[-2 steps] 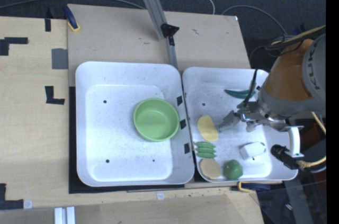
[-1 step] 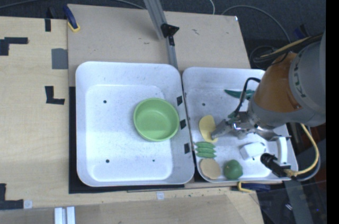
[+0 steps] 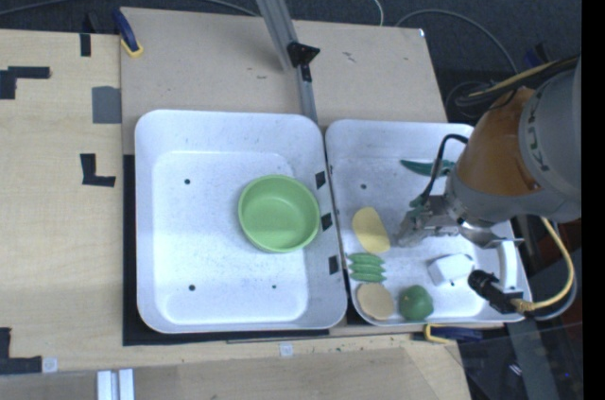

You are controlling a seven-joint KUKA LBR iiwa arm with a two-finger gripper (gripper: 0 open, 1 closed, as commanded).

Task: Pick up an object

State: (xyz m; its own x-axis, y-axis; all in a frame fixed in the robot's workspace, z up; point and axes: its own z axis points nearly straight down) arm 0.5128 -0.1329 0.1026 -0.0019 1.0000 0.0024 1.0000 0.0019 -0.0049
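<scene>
Wooden desk (image 3: 217,67) carries two white bins; pincer (image 3: 412,228) sits low in the right bin (image 3: 378,152), its tips blurred against the grey wrist so I cannot tell how it stands or whether it touches anything, and the arm (image 3: 520,152) hides that bin's right side plus part of a teal piece (image 3: 416,166) behind the pincer. Just left of pincer lies a yellow oval (image 3: 371,230), with green ridged piece (image 3: 367,268), tan disc (image 3: 375,300), dark green ball (image 3: 415,302) and white lump (image 3: 450,269) crowded toward the near rim. Left bin (image 3: 189,200) well left, green bowl (image 3: 278,213) near its right wall, open floor around it.
</scene>
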